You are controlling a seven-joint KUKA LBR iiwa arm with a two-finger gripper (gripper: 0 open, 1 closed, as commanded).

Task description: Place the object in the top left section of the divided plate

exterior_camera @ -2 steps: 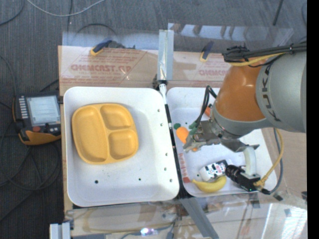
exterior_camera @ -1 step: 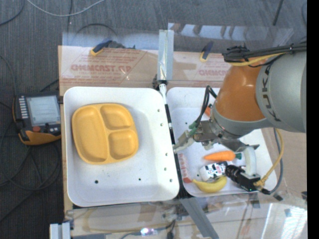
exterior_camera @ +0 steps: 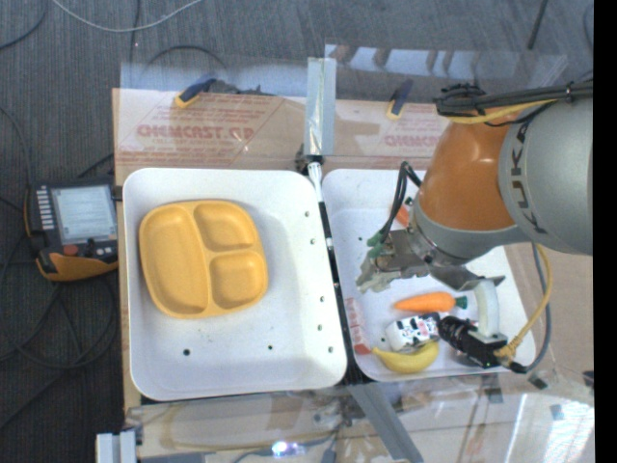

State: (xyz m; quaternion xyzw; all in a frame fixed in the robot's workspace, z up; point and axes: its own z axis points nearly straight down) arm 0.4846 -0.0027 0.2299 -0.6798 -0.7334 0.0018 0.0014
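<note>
In the right bin [exterior_camera: 352,222], the carrot [exterior_camera: 424,303], banana [exterior_camera: 406,358] and a black-white toy [exterior_camera: 415,330] lie crowded below the end effector [exterior_camera: 382,266]; its state I cannot tell. The yellow divided plate [exterior_camera: 201,256] sits alone in the left bin [exterior_camera: 280,355]

One fixed cam overhead – slanted down (mid-range) on both bins [exterior_camera: 231,379].

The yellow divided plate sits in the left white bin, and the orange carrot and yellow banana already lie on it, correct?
Not quite. The camera view shows the yellow divided plate in the left white bin, but the orange carrot and yellow banana lie in the right white bin.
</note>
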